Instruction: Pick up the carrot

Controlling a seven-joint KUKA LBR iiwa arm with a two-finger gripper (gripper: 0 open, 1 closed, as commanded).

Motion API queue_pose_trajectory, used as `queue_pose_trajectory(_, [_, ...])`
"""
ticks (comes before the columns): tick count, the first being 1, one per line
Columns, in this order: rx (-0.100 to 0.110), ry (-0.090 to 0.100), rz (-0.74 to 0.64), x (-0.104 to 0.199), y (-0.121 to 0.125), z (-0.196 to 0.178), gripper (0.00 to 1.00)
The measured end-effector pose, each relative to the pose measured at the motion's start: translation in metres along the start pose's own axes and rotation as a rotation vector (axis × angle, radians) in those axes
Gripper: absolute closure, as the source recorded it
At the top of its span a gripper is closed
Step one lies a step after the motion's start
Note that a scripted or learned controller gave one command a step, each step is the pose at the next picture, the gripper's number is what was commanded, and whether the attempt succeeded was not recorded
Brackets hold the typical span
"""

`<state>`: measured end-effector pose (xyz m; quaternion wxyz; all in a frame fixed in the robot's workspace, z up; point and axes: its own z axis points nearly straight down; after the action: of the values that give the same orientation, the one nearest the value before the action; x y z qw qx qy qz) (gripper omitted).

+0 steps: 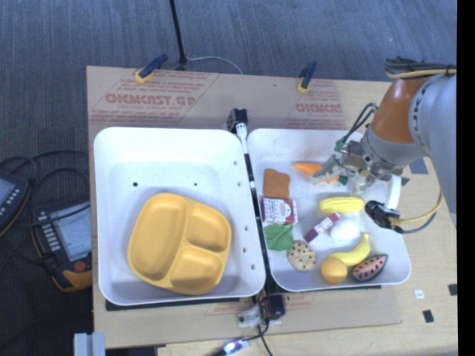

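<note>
The carrot [306, 168] is lying in the right bin [401, 273], near its far wall. The end effector [343, 166] is hovering just beside it; its opening I cannot tell. The pick seems not yet done.

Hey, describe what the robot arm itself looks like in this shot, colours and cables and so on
The arm is smooth rounded grey with a glossy orange band above the wrist. The gripper is a small dark metallic assembly. Black and yellow cables loop beside the wrist.
</note>
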<state>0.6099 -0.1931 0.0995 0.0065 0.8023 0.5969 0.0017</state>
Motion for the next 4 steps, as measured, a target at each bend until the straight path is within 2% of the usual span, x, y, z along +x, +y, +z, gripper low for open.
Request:
queue_pose_trajectory(1, [0.039,0.006,0.156,0.009,0.036,0.010,0.00])
queue_pose_trajectory(2, [0.020,0.000,0.155,0.009,0.039,0.000,1.00])
queue_pose_trajectory(3, [0.041,-0.005,0.155,0.007,0.035,0.003,0.00])
queue_pose_trajectory(4, [0.034,-0.022,0.009,0.050,0.040,0.011,0.00])
